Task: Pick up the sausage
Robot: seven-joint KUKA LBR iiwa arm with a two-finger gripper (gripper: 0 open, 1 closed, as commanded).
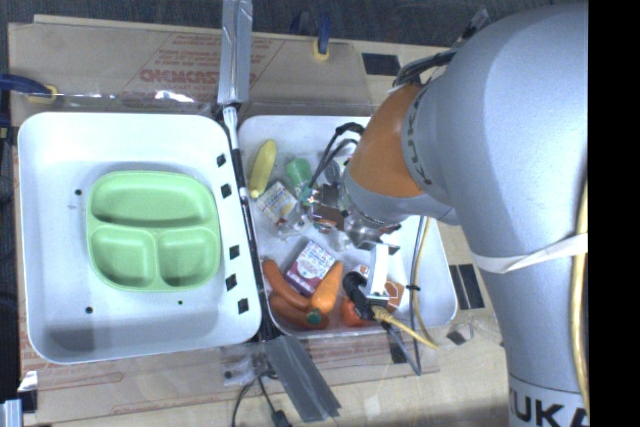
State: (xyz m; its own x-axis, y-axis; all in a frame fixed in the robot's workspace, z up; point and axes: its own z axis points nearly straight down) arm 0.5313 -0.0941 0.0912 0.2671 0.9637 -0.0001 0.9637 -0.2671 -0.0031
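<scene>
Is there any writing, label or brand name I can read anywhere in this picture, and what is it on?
"KUKA": grey letters on the arm's base, cut off by the picture's bottom edge.
Red print on the cardboard behind the bins: too blurred to read.
Purple packet in the right bin: label too small to read.

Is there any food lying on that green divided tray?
No, the green tray has bare compartments; the food lies in the right bin.

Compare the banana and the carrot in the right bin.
The banana is yellow and lies near the right bin's far left corner; the carrot is orange with a green end and lies near its near edge, leaning on other items. Both are long and stand roughly upright in the view.
</scene>
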